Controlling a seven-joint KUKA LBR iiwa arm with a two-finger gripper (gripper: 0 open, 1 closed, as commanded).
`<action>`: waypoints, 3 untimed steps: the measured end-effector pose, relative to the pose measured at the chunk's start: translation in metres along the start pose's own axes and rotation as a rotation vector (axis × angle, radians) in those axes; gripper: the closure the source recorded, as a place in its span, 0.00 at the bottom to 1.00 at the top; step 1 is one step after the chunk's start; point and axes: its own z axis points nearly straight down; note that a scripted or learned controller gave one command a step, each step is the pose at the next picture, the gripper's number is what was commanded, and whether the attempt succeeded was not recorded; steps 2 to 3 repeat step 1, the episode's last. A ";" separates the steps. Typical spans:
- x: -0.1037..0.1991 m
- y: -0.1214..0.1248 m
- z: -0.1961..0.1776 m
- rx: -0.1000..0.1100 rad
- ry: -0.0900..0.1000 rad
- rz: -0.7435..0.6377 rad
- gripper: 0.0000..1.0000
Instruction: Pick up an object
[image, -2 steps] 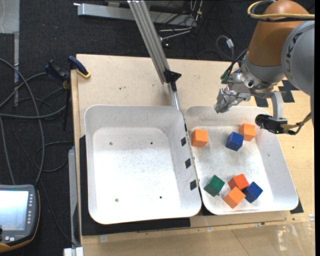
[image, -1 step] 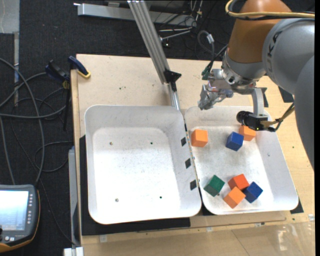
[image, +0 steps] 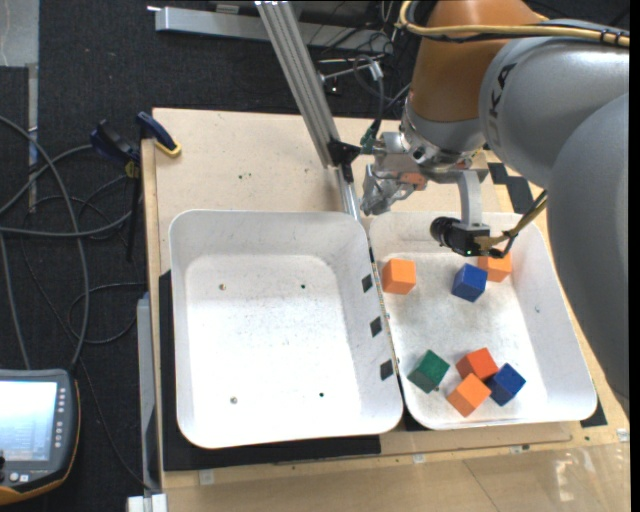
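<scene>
While I watch the camera view, my gripper (image: 383, 192) hangs over the right bin's (image: 560, 330) far left corner; I cannot tell how its jaws stand. Below it lie an orange cube (image: 399, 275), a blue cube (image: 468, 282), and a green cube (image: 430, 370) near the front.

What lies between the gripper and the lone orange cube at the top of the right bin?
Nothing visible. The gripper hangs above the right bin's upper-left corner, and the orange cube sits just below it on bare floor, apart from the blue cube.
</scene>
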 end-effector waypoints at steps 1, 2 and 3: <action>0.057 -0.008 0.019 0.005 0.001 0.000 1.00; 0.057 -0.008 0.019 0.005 0.001 0.000 1.00; 0.057 -0.008 0.019 0.005 0.001 0.000 1.00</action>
